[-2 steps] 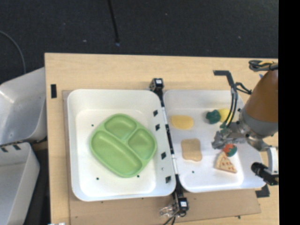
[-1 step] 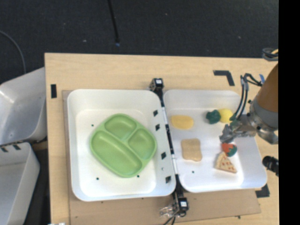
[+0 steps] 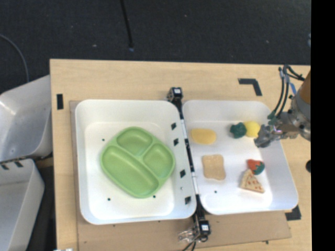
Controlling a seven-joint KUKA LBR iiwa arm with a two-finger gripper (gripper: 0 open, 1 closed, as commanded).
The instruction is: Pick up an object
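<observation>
Two shallow white bins sat side by side on the wooden bench (image 3: 131, 77). The left bin (image 3: 86, 192) held a green divided plate (image 3: 137, 161), lying flat and turned at an angle. The right bin (image 3: 220, 203) held the small toy foods: a yellow oval piece (image 3: 203, 136) near the divider, a tan slice of bread (image 3: 213, 167) just below it, a dark green piece (image 3: 238, 130) touching a yellow round piece (image 3: 252, 128) toward the bin's far right side, and lower down a small red and green piece (image 3: 255, 166) just above a pizza wedge (image 3: 252, 183). The gripper (image 3: 264, 137) hung at the right bin's right edge, reaching in from the right beneath the arm's wrist, with cables running up behind it. It sat just beside the yellow round piece, at that piece's right, and above the red and green piece. How it was set could not be told at this size, and nothing could be seen in its grasp.
</observation>
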